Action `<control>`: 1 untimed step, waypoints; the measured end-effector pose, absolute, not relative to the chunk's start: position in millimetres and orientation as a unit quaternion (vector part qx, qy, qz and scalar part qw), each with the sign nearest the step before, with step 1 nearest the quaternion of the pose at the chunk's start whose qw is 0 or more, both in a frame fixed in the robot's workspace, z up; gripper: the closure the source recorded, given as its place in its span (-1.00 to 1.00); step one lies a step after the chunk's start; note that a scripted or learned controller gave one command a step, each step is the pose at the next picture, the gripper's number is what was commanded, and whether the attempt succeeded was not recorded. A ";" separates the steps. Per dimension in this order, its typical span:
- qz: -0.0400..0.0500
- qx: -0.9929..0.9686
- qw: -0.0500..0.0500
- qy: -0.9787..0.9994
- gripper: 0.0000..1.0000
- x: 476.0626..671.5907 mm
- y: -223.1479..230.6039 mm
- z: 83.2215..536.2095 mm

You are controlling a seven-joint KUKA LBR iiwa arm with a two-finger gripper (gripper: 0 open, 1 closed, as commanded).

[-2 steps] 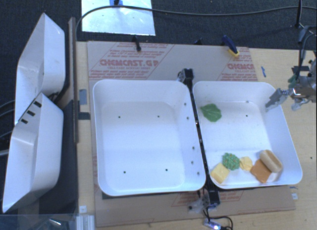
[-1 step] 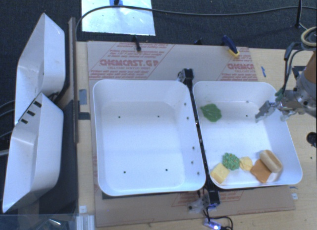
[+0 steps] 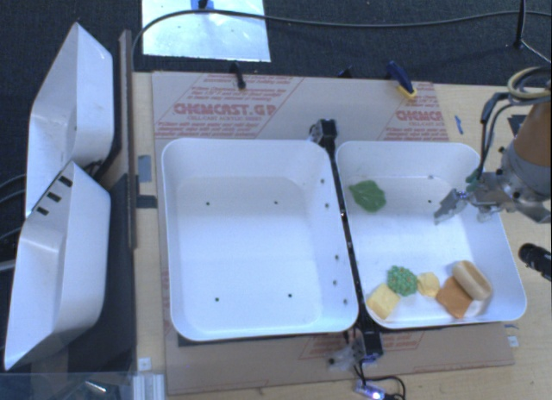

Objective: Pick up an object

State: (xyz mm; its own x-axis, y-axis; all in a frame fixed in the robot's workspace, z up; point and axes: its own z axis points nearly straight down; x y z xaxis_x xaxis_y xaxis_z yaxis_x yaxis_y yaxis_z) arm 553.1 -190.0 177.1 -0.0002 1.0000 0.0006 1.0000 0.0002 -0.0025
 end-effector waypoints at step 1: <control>0.001 -0.707 0.001 -0.707 -1.00 557.7 -183.0 131.1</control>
